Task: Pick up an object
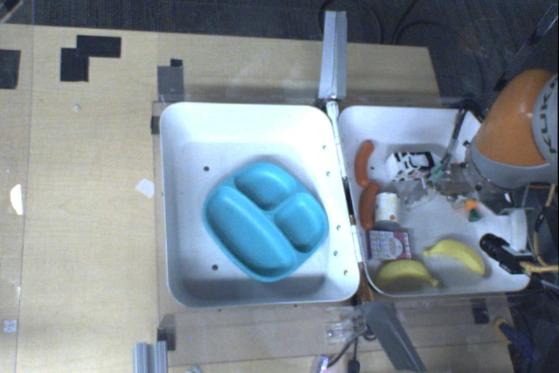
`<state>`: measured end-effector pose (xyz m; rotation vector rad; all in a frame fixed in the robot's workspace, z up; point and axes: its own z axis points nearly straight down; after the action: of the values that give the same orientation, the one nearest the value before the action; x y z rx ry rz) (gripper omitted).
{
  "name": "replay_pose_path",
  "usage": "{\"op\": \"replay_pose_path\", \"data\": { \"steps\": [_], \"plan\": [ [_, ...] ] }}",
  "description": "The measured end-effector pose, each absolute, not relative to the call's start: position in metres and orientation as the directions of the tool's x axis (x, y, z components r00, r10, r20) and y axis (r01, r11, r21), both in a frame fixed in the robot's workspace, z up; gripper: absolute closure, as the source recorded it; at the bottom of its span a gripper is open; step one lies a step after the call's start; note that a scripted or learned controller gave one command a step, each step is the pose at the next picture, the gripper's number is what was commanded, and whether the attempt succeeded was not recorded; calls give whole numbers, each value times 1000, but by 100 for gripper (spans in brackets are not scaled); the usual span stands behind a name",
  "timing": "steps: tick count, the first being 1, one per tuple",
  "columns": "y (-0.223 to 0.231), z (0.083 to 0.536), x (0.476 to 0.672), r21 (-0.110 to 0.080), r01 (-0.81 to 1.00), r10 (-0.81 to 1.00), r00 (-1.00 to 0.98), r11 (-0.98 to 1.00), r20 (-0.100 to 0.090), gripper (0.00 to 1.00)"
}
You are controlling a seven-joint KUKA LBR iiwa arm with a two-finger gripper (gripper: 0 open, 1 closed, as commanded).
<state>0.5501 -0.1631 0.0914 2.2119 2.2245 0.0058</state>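
— The metal two-finger claw (428, 181) hangs low over the middle of the right white bin (515, 223); open or closed, I cannot tell.

— What's within reach?

— Two yellow bananas (456, 253) along the near edge, two orange sausages (364, 160) by the left wall. Probably hunting among that clutter.

The bench (87, 214) looks like pale, matt wood. Both white bins (188, 144) read as smooth plastic with a faint sheen. The blue divided tray (266, 218) is glossy moulded plastic (soft highlights along its ridges). At 5 o'clock, two yellow bananas (454, 254) look smooth and waxy. At 12 o'clock, a brushed metal bar (334, 57) stands grey and dull.
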Motion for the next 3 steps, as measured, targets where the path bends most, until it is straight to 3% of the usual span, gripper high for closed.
{"op": "replay_pose_path", "data": {
  "steps": [1, 2, 3],
  "plan": [
    [-162, 103, 552, 11, 1000, 1000, -7, 7, 0, 100],
    [-103, 226, 611, 8, 986, 987, -164, 164, -2, 100],
    [-87, 222, 549, 4, 994, 994, 105, -105, 1, 100]
  ]
}}
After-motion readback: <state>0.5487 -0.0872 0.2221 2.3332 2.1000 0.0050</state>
